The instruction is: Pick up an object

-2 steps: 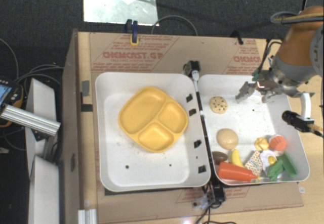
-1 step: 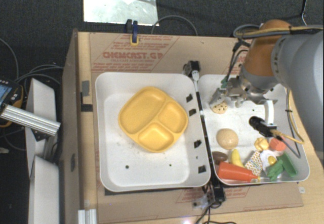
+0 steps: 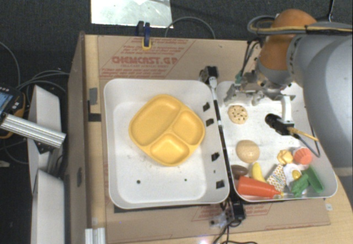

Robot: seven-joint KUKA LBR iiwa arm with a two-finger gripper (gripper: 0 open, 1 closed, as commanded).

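Camera view: we look down at a slant on a cardboard-covered surface (image 3: 165, 57) bearing two shallow white bins side by side.
Arm: the grey arm (image 3: 328, 80) comes in from the right, smooth and rounded, with a glossy orange band (image 3: 288, 36) above the wrist.
Pincer: the pincer (image 3: 242, 94) is bare grey metal and hangs over the far end of the right bin (image 3: 329, 186). We cannot tell how far open it is. Nothing shows between its tips, and it appears to touch nothing.
Cookie: a round, flat, tan cookie (image 3: 237, 114) with dark specks lies just below the pincer in this view, apart from it. It is the nearest thing to pick.
Egg shape: a smooth, pale tan egg-shaped piece (image 3: 247, 151) lies nearer the camera, by the bin's left wall.
Near corner: here a glossy orange carrot (image 3: 256, 187) lies along the near wall, with a small yellow banana (image 3: 257, 171) and a dark brown rounded piece (image 3: 239, 171) just beside it.
Right of those: a green piece (image 3: 306, 181), an orange-red round piece (image 3: 302, 156) and a small yellow lump (image 3: 284, 156) crowd together. We cannot tell which of them touch.
Left bin: the left bin (image 3: 121, 127) is plain, matte white plastic. It holds a yellow plate (image 3: 166, 129) with rounded corners, split into three compartments and lying flat near the middle.
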